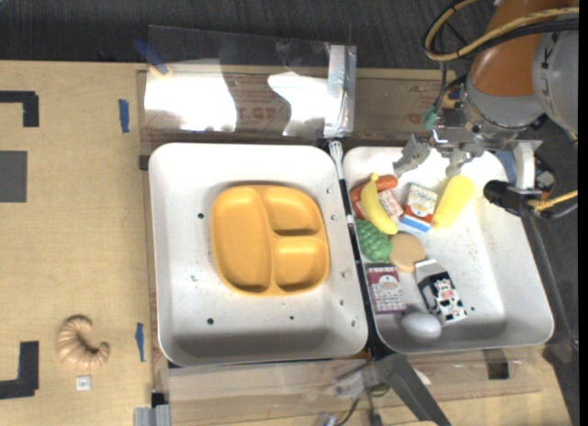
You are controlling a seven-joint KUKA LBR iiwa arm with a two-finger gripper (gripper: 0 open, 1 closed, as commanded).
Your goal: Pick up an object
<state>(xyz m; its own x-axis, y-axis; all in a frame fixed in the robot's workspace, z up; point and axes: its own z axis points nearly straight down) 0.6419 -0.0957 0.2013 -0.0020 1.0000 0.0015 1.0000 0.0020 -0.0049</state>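
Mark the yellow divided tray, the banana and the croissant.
yellow divided tray [241, 236]: camera view, floor of its large compartment.
banana [377, 208]: camera view, middle of its curved body.
croissant [81, 343]: camera view, centre of its ridged back.

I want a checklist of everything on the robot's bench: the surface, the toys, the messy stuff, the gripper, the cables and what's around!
Surface: two white bins, left bin and right bin.
Job's things: banana, yellow cylinder, green toy, cow-print carton in the right bin.
Clutter: divided yellow tray in the left bin.
Gripper: gripper above the right bin's far edge, open, holding nothing.
Cables: yellow and black cables on the arm.
Surroundings: croissant on the board outside the bins.
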